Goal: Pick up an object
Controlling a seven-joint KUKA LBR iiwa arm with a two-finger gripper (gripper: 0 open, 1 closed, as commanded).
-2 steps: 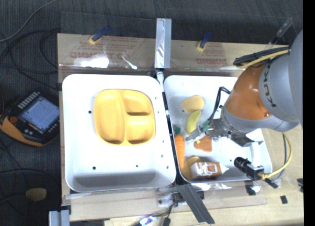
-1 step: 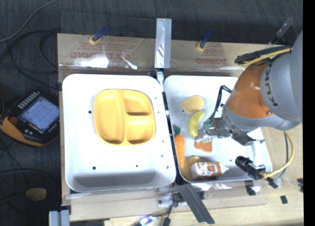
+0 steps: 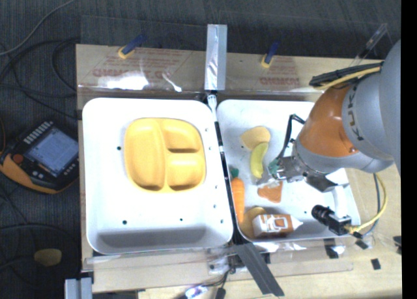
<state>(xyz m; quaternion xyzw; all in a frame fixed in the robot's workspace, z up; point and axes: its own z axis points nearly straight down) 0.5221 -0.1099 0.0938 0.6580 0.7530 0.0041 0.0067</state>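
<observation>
The right bin (image 3: 326, 112) holds several food items. A pale yellow lump (image 3: 255, 136) lies near its back left, with a yellow-green banana (image 3: 258, 159) just in front of it. An orange carrot (image 3: 238, 200) lies along the left wall. A small orange piece (image 3: 270, 193) sits mid-bin. A brown and white juice carton (image 3: 275, 224) lies on its side at the front. My gripper (image 3: 281, 170) hangs low over the bin, right beside the banana and just above the orange piece. The wrist hides what is under it.
The left bin (image 3: 104, 226) holds a yellow divided tray (image 3: 164, 153). The arm's orange band (image 3: 329, 135) and grey body cover the right bin's right side. A black fitting with a yellow cable (image 3: 329, 218) sits at the front right. A metal divider (image 3: 215, 56) stands behind the bins.
</observation>
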